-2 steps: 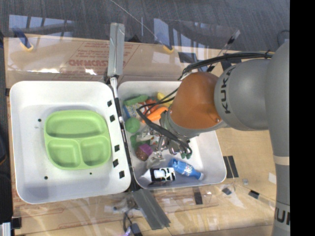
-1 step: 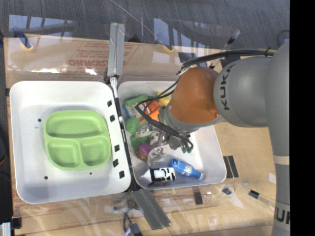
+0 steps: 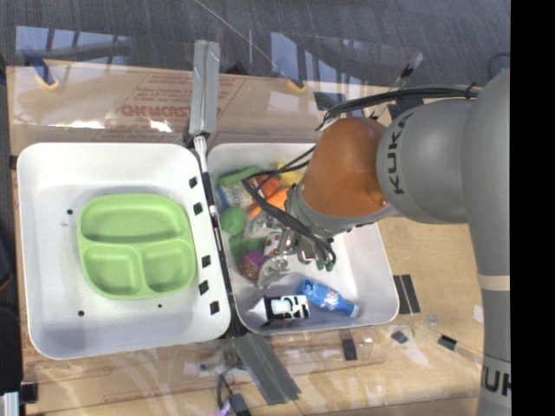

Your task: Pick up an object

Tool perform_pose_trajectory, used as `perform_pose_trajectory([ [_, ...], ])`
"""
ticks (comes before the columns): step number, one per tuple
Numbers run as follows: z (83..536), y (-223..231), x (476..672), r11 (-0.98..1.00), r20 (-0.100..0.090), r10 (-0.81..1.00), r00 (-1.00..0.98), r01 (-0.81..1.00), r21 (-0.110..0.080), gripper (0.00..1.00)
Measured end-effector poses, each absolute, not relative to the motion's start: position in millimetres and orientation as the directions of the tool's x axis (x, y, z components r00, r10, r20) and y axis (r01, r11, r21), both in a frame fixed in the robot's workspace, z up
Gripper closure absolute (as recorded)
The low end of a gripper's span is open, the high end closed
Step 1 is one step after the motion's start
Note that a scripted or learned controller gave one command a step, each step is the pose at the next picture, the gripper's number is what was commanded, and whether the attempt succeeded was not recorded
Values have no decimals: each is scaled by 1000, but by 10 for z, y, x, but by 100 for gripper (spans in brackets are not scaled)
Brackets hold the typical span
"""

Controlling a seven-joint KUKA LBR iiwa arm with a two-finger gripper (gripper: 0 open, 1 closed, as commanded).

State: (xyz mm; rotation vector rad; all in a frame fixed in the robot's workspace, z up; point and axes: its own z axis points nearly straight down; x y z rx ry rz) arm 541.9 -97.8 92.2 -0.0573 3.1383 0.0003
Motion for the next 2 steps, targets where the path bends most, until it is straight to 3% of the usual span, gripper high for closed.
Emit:
perform_pose_trajectory([
  [1,922,-1028,5554,995,-2,97,-995,97,0,0],
  [2,918,-955,5363,974,1,228,-974,228,1,0],
])
